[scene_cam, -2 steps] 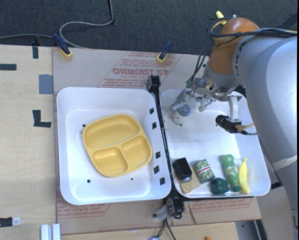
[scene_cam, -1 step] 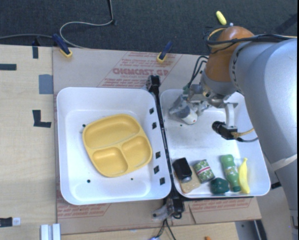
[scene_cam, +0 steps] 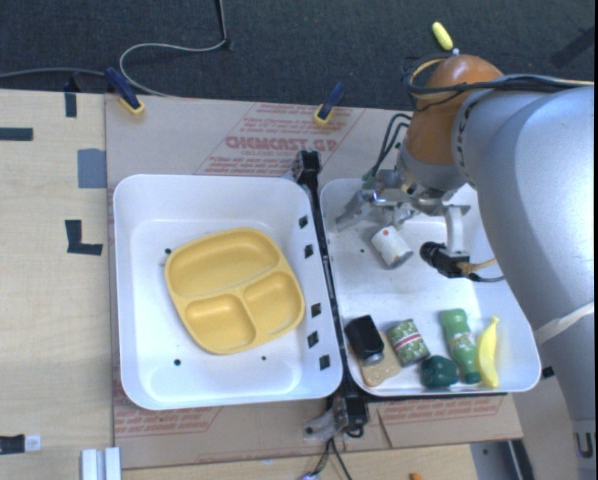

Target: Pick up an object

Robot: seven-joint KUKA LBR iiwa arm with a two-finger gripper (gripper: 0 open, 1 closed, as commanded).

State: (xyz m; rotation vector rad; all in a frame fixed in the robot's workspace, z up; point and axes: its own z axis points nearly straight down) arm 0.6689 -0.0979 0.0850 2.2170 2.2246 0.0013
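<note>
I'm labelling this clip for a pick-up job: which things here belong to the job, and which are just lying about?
Part of the job:
gripper
white cup
black block
green can
green bottle
banana
dark green ball
right bin

Just lying about:
yellow divided plate
left bin
yellow clamps

Even, bright overhead light, moderately sharp throughout. The white bins (scene_cam: 139, 268) near overexposure, with soft shadows under the yellow tray (scene_cam: 234, 288) left of the gripper (scene_cam: 389, 213). Glare streaks the grey arm (scene_cam: 539, 188) at right; fine detail is slightly soft.
</note>
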